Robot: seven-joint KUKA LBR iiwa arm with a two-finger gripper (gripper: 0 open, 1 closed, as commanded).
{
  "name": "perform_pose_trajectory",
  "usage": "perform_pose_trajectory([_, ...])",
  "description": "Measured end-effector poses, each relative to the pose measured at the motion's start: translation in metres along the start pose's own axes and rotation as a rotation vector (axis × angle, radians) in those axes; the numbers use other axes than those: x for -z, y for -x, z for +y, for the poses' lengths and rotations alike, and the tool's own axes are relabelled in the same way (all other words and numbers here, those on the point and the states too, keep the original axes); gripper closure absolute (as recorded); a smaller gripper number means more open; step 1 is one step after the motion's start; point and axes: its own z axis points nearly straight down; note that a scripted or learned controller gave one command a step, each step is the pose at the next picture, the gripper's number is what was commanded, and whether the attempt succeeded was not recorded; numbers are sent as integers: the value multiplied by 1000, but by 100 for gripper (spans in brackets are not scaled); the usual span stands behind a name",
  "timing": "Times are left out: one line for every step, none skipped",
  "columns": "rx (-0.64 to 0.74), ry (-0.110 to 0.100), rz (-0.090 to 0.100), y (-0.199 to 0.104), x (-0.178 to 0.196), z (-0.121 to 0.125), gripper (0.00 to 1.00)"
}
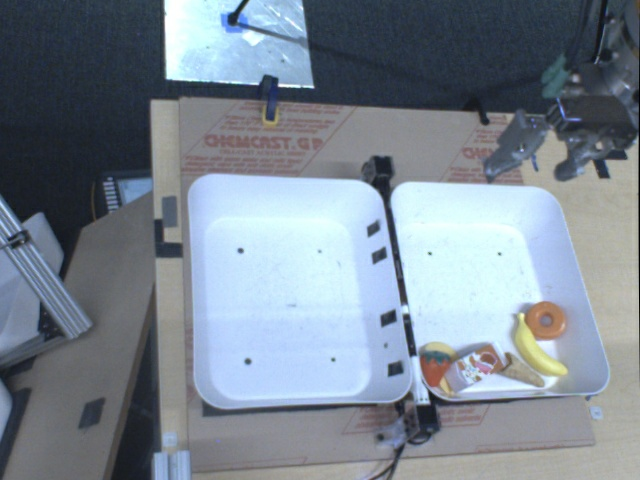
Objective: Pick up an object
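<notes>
Small toys, among them a yellow plastic banana [538, 349], lie in the right white bin's [470, 238] near corner. Jaws [540, 158] hang released, empty, above its far edge; approach step, next descend toward them.

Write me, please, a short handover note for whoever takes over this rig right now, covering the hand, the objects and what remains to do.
Hand: open, holding nothing, raised over the bench just past the far right corner of the right bin.
Objects: all sit in the near right corner of the right bin: a banana, an orange ring-shaped piece, an orange-and-yellow item, a white-and-red packet and a small brown piece, packed close together.
Left bin: nothing to pick there.
Done: nothing picked yet.
Left: bring the hand down to the cluster, grasp one object and lift it.
</notes>
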Motion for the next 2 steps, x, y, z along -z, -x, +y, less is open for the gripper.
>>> perform_pose_trajectory([-2, -4, 0, -33, -2, 0, 0])
perform_pose_trajectory([1, -4, 1, -89, -2, 0, 0])
